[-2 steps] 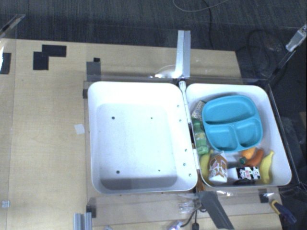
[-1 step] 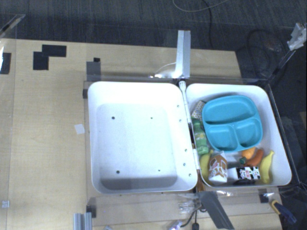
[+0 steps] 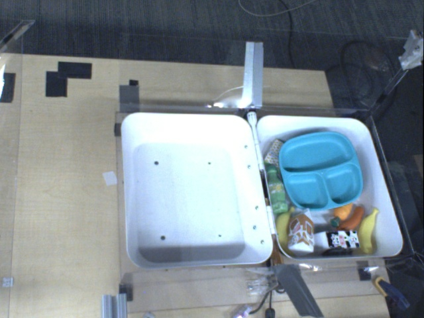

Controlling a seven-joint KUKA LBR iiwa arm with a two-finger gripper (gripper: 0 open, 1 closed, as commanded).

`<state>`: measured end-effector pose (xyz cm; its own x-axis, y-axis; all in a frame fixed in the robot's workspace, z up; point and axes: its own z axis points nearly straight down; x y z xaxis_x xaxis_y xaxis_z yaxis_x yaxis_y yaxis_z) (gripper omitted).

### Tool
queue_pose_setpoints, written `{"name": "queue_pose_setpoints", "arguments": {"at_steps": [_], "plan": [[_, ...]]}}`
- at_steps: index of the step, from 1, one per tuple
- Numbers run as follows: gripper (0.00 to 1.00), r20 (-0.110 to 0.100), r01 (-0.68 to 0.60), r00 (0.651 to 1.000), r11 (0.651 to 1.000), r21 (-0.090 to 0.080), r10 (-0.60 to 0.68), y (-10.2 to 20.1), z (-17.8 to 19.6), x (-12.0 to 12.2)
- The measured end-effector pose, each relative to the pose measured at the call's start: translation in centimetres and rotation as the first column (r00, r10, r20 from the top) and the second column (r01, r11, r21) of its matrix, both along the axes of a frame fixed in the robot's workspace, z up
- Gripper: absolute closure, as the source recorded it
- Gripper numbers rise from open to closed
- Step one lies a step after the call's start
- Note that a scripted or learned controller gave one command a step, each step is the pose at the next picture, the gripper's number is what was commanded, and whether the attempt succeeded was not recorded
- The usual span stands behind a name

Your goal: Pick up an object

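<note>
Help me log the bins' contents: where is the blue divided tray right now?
In the camera view, the blue divided tray lies in the right-hand bin, filling its upper part, just above the orange carrot and the yellow banana.

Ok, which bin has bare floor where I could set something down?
The left bin: its floor is bare wall to wall. The right bin is crowded: the blue tray fills its upper part, with a cup, carrot and banana packed below.

Two white bins, the left bin (image 3: 192, 128) and right bin (image 3: 381, 171), sit touching on a wooden bench (image 3: 59, 197).
</note>
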<state>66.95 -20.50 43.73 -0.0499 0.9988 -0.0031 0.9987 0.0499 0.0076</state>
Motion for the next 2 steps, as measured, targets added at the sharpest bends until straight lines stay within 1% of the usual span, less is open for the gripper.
{"name": "queue_pose_setpoints", "arguments": {"at_steps": [1, 2], "plan": [[1.00, -0.001, 0.479, 0.878, 0.878, 0.003, -0.479, 0.0, 0.0, 0.0], [1.00, -0.007, 0.845, 0.535, 0.535, 0.004, -0.845, 5.9, -4.9, 0.0]]}}
